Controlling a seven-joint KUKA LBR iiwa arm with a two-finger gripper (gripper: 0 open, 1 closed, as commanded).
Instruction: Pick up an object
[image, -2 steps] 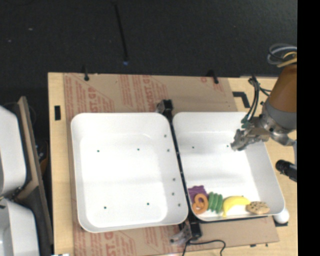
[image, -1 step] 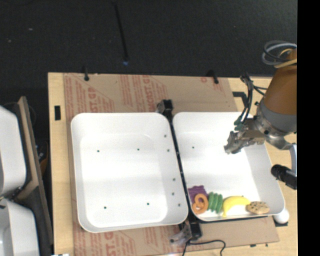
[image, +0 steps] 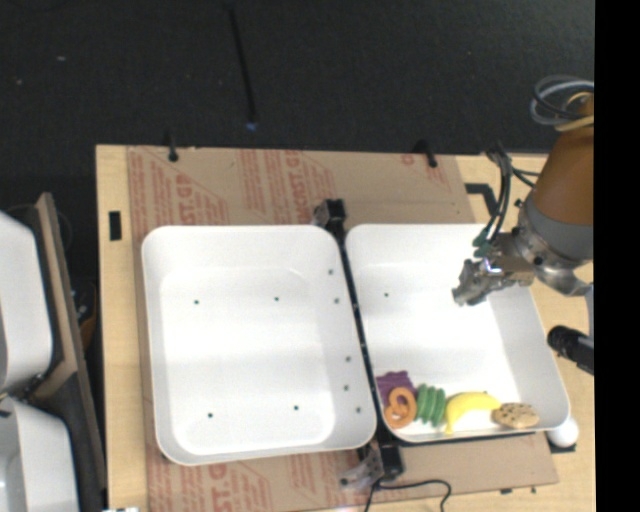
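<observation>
Along the near edge of the right bin (image: 430, 260) lie several small items: a purple piece (image: 396, 381), an orange ring (image: 400, 407), a green ribbed piece (image: 431, 403), a yellow banana (image: 468, 408) and a brown cookie (image: 514, 414). My gripper (image: 470, 289) hangs over the right bin's far right part, well above and behind these items. It points down and to the left, and I see nothing between its fingers.
The left bin (image: 250, 340) sits beside the right one on a cardboard-covered bench (image: 250, 185). Black clamps (image: 330, 213) sit at the seam between the bins. White containers (image: 20, 330) stand at the far left.
</observation>
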